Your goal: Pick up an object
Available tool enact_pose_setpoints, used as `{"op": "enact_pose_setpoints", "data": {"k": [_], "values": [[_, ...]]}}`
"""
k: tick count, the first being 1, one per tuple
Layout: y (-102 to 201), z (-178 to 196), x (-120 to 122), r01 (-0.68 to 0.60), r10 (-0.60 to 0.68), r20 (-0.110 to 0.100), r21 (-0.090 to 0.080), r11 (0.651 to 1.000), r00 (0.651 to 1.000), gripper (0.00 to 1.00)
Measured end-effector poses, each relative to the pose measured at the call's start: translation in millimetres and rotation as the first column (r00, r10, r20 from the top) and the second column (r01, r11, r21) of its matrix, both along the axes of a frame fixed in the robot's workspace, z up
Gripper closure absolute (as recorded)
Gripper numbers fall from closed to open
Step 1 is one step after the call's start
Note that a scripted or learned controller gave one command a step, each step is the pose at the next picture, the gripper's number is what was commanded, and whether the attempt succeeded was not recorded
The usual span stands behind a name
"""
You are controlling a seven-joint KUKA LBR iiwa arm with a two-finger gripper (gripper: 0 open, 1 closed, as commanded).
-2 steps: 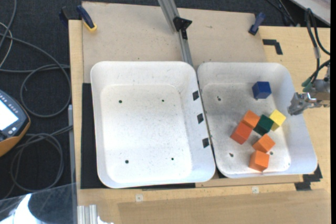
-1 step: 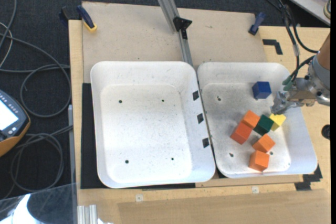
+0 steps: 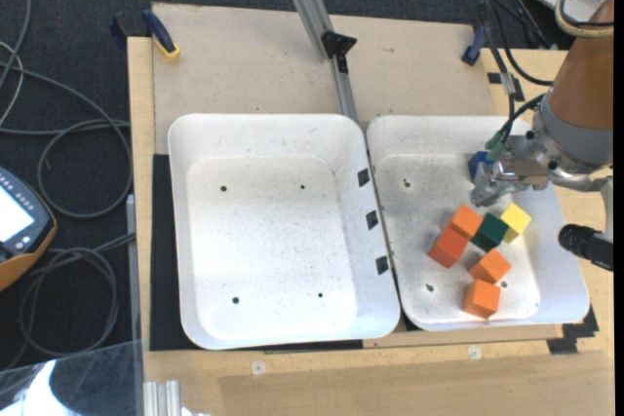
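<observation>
The task objects are small hard-edged cubes clustered in the right bin [image 3: 419, 307]: orange cubes [image 3: 458, 237], a green cube [image 3: 491, 231], a yellow cube [image 3: 516, 220], and two more orange cubes [image 3: 490, 265] [image 3: 481, 298]. The cluster lies just below the gripper [image 3: 495, 192]. Finger opening cannot be determined. Both bins are speckled white plastic; the left bin [image 3: 195, 151] adjoins it.
</observation>
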State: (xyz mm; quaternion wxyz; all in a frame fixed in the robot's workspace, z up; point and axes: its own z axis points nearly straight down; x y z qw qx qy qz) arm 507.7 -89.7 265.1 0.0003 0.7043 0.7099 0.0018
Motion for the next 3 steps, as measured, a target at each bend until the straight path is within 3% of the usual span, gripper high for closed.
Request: {"op": "enact_pose_setpoints", "data": {"k": [3], "values": [[155.4, -13.3, 4.5, 0.002, -0.002, -0.007, 0.000, 1.000, 1.000, 1.00]]}}
